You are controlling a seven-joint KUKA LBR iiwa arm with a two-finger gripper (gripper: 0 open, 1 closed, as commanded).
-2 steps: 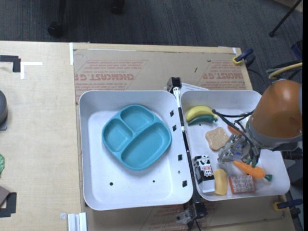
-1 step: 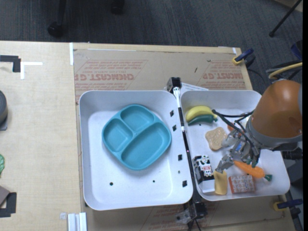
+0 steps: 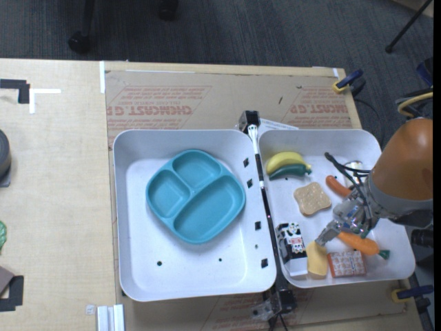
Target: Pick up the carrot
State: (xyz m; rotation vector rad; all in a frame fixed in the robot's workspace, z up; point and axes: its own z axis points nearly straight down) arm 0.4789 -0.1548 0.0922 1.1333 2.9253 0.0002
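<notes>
The carrot, orange with a small green stub at its right end, lies in the right bin near the front wall. The pincer hangs just beside its left end, fingers apart, clamped on nothing.

And here's the light wood bench, a brown cardboard sheet spread across it, and on that sheet two white bins side by side, the right bin directly beneath the gripper, the left bin well off to its far side.
</notes>
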